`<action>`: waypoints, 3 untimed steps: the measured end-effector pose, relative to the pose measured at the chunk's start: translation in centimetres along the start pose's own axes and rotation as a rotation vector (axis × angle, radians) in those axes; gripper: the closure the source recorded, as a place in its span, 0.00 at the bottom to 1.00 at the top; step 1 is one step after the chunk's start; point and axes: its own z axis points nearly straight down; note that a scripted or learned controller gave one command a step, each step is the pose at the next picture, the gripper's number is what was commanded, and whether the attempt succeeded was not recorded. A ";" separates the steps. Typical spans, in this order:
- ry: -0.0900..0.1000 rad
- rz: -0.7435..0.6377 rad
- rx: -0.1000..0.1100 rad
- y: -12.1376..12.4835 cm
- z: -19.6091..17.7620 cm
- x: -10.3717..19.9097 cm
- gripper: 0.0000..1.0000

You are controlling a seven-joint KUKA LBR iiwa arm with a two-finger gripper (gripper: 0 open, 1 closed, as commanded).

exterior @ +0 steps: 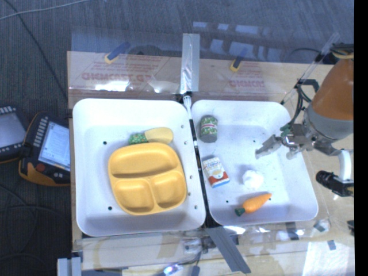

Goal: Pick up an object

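Camera view, looking down on both bins. I see the gripper hanging over the upper right part of the right-hand bin, reaching in from the right edge of the frame; its fingers point toward the left of the picture. I cannot tell whether they are parted or closed, and nothing is visible between them.

The relation that governs my next move: the small white rounded object lies just below the gripper and slightly to its left, nearer than anything else in the bin. It has no clear long axis, so I judge that approach direction matters little for it.

The toy carrot lies further below the gripper, past the white object. Its long axis runs nearly level across the picture, tilted slightly, with the orange tip up and to the right and the green end down and to the left. I judge that a grasp across its narrow width would suit it best.

The small carton sits well to the left of the gripper and a little below, close to the dividing wall. The green can stands to the left and slightly above.

The yellow divided tray lies in the far bin, well apart from the gripper.
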 end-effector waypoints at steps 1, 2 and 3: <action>0.001 -0.002 0.001 0.1 -0.9 0.1 1.00; -0.004 -0.410 -0.002 3.1 -8.2 0.1 1.00; -0.005 -0.597 -0.001 5.5 -12.1 -4.0 1.00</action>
